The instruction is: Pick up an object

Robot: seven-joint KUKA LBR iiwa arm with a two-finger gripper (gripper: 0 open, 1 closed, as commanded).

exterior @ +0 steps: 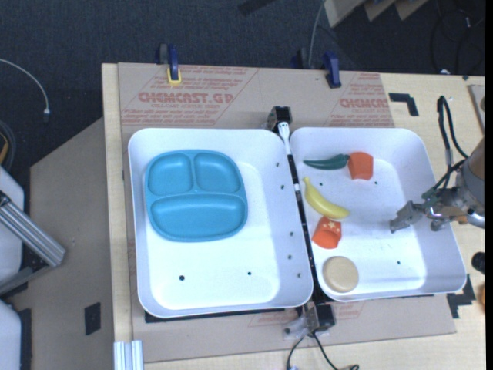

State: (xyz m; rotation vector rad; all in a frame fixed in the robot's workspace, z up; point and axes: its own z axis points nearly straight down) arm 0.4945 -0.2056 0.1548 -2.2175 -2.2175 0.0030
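Cardboard-topped bench (231, 91) carries 2 bins; my gripper (404, 220), fingers apart on nothing, hovers mid-right, aimed toward the banana (324, 200), I judge.

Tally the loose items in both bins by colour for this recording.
Blue: 1, sectioned plastic plate
Green: 1, toy pepper
Orange: 1, small block
Yellow: 1, toy banana
Red: 1, toy piece
Cream: 1, round disc
Total: 6
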